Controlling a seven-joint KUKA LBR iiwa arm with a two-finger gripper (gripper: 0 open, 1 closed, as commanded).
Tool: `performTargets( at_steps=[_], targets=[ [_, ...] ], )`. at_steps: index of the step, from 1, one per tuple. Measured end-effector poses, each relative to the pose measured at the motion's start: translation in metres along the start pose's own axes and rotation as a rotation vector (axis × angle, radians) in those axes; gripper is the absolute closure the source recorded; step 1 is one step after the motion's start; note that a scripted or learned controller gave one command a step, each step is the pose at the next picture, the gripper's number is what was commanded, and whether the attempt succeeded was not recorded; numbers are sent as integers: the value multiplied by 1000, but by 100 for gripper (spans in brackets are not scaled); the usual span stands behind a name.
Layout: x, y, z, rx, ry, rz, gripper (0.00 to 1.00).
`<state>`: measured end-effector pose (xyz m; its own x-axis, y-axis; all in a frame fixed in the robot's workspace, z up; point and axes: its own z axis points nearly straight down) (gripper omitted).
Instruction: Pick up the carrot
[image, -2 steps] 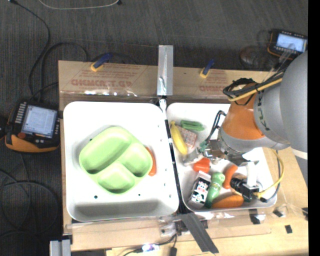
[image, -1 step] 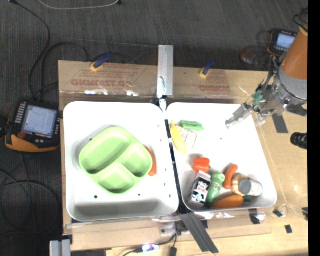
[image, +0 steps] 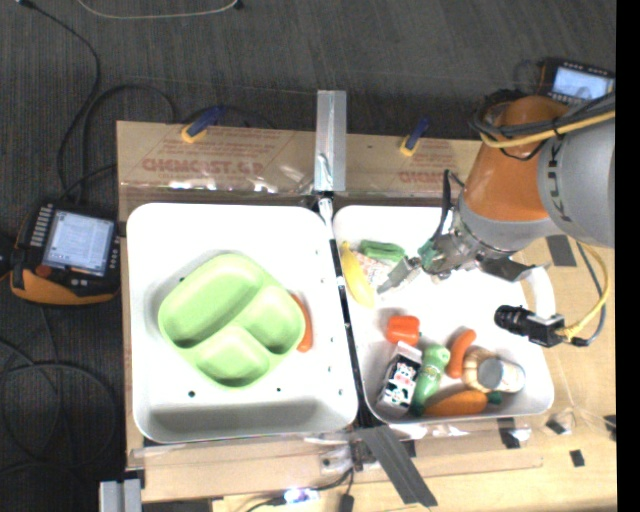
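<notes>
Right bin (image: 520, 300) holds the carrot (image: 461, 350), below the open, empty tool (image: 392, 282).

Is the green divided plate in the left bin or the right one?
Left bin. The green divided plate lies flat on the left bin's floor, compartments facing up, with an orange item tucked at its right edge.

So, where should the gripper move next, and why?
Probably toward the right bin's near wall: the gripper sits beside the banana, while what looks like the carrot lies apart from it, by that wall.
</notes>
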<state>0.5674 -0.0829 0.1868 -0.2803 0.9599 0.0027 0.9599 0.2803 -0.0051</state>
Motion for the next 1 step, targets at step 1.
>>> performTargets(
  at_steps=[1],
  targets=[
    [32,-28,6,0,-1,-196,0]
  ],
)
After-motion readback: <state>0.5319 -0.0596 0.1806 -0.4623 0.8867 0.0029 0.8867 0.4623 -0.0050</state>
